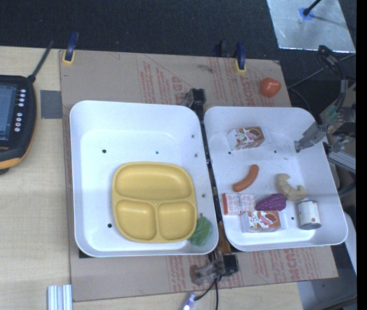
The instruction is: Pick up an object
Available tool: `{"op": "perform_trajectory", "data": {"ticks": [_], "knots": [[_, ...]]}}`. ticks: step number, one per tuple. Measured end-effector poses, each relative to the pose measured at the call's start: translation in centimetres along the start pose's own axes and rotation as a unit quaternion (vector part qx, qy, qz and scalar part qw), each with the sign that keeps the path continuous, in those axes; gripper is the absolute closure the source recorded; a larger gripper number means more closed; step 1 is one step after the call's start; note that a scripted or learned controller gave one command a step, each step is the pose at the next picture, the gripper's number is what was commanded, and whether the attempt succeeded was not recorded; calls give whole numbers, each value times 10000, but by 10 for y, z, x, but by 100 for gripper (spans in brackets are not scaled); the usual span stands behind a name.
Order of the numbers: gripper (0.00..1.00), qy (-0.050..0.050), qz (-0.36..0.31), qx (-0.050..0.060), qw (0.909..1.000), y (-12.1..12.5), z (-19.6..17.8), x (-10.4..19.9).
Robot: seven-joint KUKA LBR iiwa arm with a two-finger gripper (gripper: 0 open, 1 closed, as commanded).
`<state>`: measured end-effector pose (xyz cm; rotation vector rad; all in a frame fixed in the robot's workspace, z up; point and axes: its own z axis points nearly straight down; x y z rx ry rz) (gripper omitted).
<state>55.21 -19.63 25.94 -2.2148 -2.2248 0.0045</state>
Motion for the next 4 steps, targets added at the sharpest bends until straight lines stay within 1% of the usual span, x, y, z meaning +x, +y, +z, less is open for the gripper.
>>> {"op": "perform_trajectory", "data": {"ticks": [1, 2, 3, 4], "knots": [[0, 0, -8, 11, 10000, 81, 110, 63], [0, -2, -10, 11, 10000, 43, 168, 99], [0, -1, -4, 6, 10000, 0, 168, 90], [0, 3, 1, 10, 10000, -12, 168, 97]]}}
